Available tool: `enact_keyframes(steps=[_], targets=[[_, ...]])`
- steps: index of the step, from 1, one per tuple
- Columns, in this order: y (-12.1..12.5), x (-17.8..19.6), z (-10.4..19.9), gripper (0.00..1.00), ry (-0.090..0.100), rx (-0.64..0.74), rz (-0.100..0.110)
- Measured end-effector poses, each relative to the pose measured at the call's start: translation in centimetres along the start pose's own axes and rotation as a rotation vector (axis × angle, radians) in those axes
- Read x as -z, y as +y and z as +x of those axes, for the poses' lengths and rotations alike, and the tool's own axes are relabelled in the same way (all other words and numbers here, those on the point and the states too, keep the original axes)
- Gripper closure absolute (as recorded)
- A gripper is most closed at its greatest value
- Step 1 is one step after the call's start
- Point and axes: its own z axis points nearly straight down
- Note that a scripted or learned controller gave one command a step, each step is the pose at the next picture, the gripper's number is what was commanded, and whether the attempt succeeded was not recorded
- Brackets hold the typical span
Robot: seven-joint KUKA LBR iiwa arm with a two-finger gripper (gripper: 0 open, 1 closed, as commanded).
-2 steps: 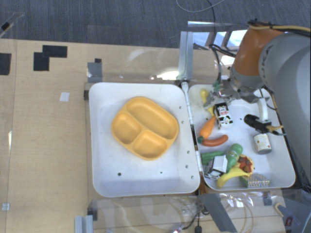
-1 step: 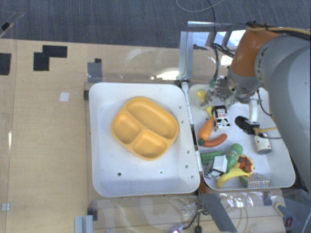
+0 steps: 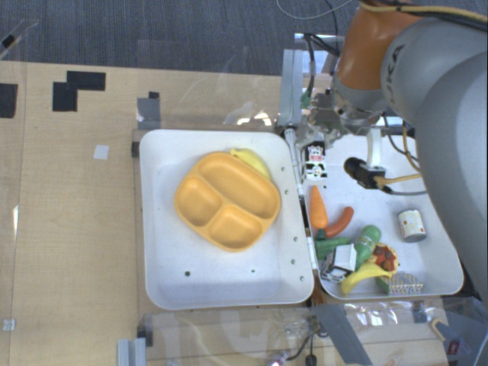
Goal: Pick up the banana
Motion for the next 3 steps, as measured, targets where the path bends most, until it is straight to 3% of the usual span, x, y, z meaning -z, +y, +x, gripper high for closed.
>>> enact_keyframes(steps=[1, 2, 3], targets=[[-1.9, 16.1, 2.2, 1.0, 0.0, 0.185, 0.0], [0.4, 24.8, 1.8, 1.0, -0.001, 0.165, 0.001], [0.5, 25.9, 2.0, 1.0, -0.002, 0.172, -0.005]])
